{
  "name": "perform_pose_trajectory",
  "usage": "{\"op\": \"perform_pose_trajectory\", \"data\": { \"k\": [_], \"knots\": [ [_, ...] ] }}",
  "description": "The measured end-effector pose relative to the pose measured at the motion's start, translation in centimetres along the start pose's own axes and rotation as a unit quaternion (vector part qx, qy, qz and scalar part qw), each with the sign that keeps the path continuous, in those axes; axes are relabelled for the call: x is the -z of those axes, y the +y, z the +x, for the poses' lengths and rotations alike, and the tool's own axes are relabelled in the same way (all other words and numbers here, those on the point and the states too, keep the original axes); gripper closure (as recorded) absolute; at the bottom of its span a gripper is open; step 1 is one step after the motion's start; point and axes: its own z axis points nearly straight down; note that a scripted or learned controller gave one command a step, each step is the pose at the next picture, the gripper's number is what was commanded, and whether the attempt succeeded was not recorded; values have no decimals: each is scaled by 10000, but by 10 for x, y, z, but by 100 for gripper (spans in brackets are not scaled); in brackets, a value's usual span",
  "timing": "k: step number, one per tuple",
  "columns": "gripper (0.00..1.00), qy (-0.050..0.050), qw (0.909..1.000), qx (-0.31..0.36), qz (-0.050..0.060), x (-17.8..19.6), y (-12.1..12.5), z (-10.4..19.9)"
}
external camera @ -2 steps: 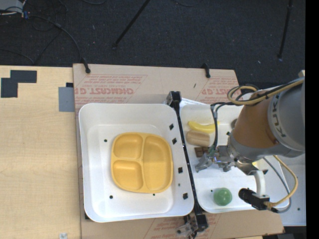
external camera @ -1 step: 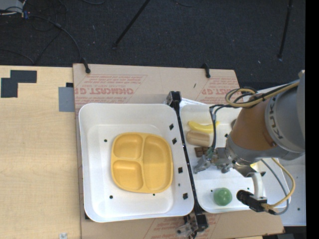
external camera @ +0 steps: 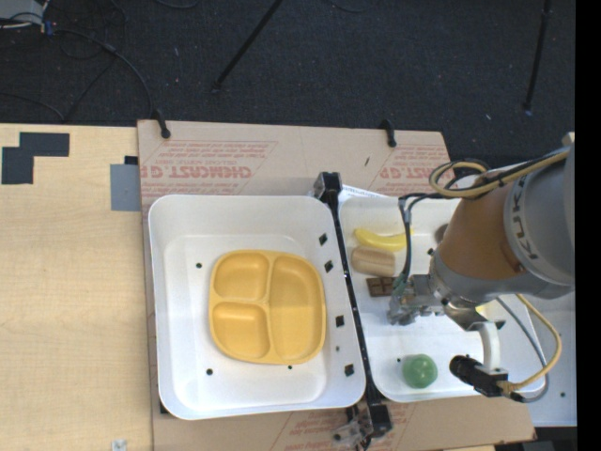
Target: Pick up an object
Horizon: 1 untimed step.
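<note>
Camera view is showing you the right bin (external camera: 394, 391), where the candidate objects are lying. A green ball (external camera: 419, 371) is sitting near the bin's front edge. A yellow banana-shaped piece (external camera: 380, 241) is resting toward the back, touching a brown block (external camera: 374, 262) just in front of it. A small dark piece (external camera: 377, 287) is lying just beside that block.

The gripper (external camera: 406, 306) is hanging over the bin's middle, between the ball and the dark piece. You cannot tell whether it is grasping anything.

The left bin (external camera: 174, 252) is holding a yellow divided plate (external camera: 268, 306).
</note>
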Motion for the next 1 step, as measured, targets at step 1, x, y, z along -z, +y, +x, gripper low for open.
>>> {"op": "perform_pose_trajectory", "data": {
  "k": [1],
  "knots": [
    [100, -4, 10000, 35, -25, 45, -4, 6]
  ]
}}
